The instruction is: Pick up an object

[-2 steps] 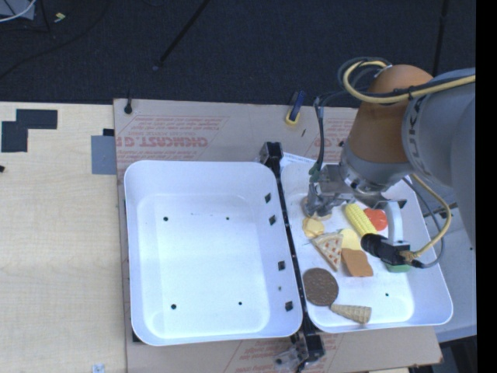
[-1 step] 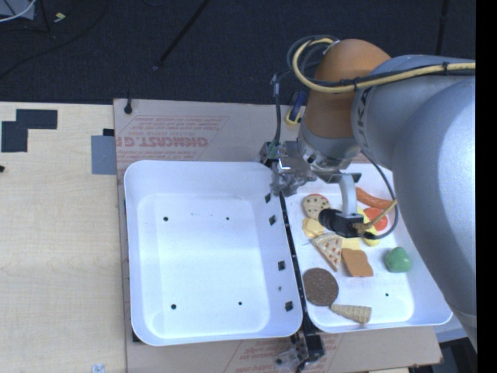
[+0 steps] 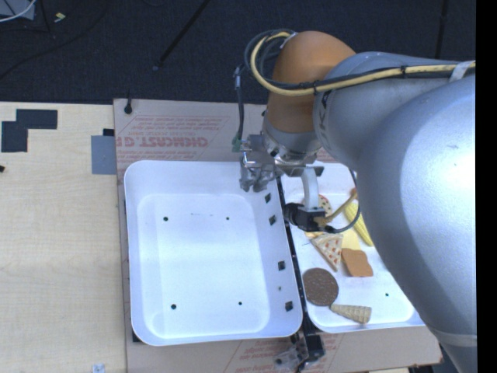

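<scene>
Upper centre of frame, just above the back rim of the left bin (image 3: 132, 247), the gripper (image 3: 255, 179) hangs at the corner next to the divider btw. the two bins. Metal parts point down at the rim; can't tell how far it is open, and nothing is seen held in it. Above it sits the orange band (image 3: 307, 64), then the grey arm (image 3: 419, 169), which covers most of the right side of the frame.

Objects to pick all lie in the right bin (image 3: 388, 305), apart from the gripper:
- pizza slice (image 3: 329, 249), approx. mid-bin, tip toward the bottom of the frame
- orange block (image 3: 357, 263), touching or just beside the slice on its right
- yellow curved piece (image 3: 351, 208), above the slice, partly under the arm; can't tell what it is
- round brown cookie (image 3: 320, 286), below the slice, close to the divider
- waffle cone (image 3: 351, 312), lying flat just below & right of the cookie, near the front rim

Left bin floor is white w/ a few small dark dots. Small black clips (image 3: 281, 266) run along the divider. Both bins rest on a cardboard sheet (image 3: 178, 130) w/ red print, on a pale wood bench (image 3: 54, 247).
</scene>
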Controlling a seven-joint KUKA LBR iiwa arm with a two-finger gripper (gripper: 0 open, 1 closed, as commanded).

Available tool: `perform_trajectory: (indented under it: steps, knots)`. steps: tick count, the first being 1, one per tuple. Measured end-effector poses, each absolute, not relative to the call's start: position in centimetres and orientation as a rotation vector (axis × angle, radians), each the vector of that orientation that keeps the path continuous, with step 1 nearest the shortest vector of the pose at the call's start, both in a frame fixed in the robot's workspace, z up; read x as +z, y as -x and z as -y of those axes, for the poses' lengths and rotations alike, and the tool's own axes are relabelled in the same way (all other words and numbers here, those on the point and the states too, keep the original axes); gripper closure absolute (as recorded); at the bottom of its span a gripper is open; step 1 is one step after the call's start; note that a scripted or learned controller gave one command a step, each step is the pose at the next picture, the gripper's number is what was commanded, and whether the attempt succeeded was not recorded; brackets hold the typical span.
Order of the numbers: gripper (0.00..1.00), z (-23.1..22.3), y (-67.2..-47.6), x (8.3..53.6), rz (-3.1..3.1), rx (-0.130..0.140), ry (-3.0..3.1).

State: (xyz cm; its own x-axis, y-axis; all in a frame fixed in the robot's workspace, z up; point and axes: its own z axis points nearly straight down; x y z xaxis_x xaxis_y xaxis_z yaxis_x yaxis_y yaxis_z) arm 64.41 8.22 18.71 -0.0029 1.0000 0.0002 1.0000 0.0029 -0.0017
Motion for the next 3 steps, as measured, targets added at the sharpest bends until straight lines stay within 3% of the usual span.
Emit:
perform_trajectory:
  steps: [1, 2, 3]
  knots:
    - [1.0, -15.6, -64.2, 12.3, 2.222, 0.008, 2.212]
    - [1.0, -24.5, -64.3, 12.5, 2.227, 0.001, 2.214]
    - [1.0, -23.7, -60.3, 14.1, 2.215, 0.01, 2.224]
